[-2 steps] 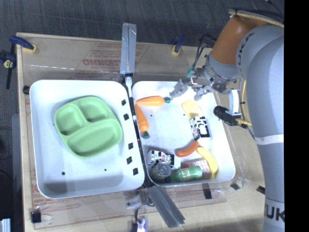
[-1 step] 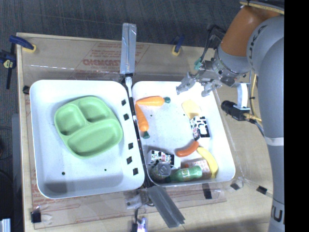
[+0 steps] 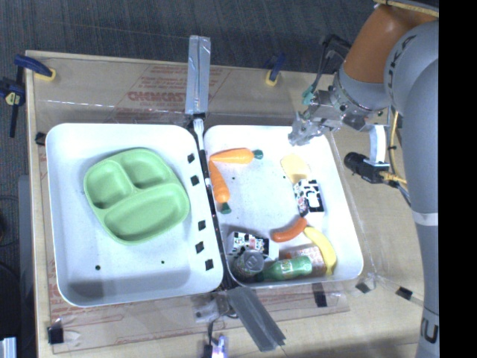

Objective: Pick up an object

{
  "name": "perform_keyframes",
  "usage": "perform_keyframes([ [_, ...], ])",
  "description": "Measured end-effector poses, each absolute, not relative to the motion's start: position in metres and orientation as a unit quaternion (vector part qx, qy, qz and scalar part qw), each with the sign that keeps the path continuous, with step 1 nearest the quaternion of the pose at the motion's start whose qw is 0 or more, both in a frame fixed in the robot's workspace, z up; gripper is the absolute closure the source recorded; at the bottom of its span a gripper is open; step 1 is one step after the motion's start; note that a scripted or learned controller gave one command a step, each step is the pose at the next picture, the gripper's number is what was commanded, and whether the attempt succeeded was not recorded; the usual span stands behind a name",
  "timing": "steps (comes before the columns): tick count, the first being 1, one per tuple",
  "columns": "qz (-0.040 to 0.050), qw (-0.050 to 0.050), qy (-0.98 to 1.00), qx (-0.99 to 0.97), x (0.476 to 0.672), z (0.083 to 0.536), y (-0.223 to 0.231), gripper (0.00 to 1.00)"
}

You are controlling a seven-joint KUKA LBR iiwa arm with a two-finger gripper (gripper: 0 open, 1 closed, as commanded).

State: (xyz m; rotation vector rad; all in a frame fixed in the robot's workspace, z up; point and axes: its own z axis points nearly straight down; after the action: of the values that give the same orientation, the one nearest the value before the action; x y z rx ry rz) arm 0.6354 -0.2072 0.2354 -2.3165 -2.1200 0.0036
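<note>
I see the arm (image 3: 406, 66) over the right bin's (image 3: 339, 200) far corner, the gripper (image 3: 304, 131) above the rim; whether its fingers are parted I cannot tell. Left bin (image 3: 63, 200): green plate (image 3: 136, 194). Right bin: two orange carrots (image 3: 231, 156), yellow block (image 3: 295, 167).

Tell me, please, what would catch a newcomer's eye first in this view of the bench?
Most striking is the big green divided plate, lying alone in the left bin. Next comes the clutter in the right bin: two orange carrots near its upper left corner, and a sausage, a banana and a green bottle crowded along its near edge. The grey arm's tool hangs over that bin's far right corner.
</note>
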Motion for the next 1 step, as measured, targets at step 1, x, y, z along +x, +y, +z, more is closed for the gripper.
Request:
perform_keyframes([
  [1,0.0013,0.001,-0.676,-0.737,0.6354,0.2352,-0.2069,0.00],
])
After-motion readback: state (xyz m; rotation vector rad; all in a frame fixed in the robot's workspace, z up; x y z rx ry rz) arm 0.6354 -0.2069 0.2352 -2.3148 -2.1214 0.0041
